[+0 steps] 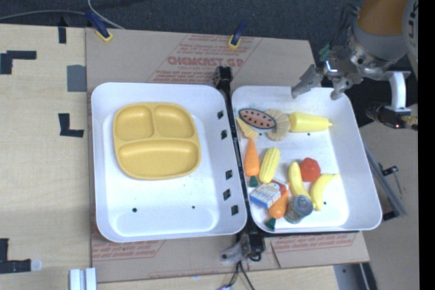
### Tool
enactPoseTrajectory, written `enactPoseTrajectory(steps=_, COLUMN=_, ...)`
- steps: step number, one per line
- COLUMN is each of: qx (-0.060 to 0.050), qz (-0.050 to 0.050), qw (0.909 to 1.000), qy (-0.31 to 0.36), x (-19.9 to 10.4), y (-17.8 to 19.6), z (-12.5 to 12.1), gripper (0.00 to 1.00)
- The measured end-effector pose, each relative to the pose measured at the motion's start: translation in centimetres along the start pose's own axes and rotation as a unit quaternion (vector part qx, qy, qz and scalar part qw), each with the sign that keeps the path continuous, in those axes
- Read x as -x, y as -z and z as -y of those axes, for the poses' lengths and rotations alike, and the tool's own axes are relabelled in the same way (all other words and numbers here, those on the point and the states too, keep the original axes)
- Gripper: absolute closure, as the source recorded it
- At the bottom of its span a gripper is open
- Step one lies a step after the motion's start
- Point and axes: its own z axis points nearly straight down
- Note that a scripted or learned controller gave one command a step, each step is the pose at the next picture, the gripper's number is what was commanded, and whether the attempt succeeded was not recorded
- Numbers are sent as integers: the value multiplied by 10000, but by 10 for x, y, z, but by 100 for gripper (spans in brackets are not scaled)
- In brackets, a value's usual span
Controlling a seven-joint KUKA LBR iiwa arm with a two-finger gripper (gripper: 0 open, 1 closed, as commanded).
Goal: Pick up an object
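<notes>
Gleaming smooth yellow 3-compartment plate, rounded corners

You see the arm cut off by the top and right edges, so its base stays out of sight. The small carton in the right bin carries print too small for you to read. A carrot lies partly hidden beneath it, and the grey tin beside them is too blurred to identify.
</notes>
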Motion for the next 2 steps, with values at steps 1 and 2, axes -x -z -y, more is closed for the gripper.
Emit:
enactPoseTrajectory(steps=1, qx=46, qz=14, qw=10000, qy=4, x=-2, y=-140, z=-21, gripper=0)
enactPoseTrajectory(steps=2, qx=103, qz=41, qw=9999, qy=5, x=-11, y=-152, z=-18, gripper=0)
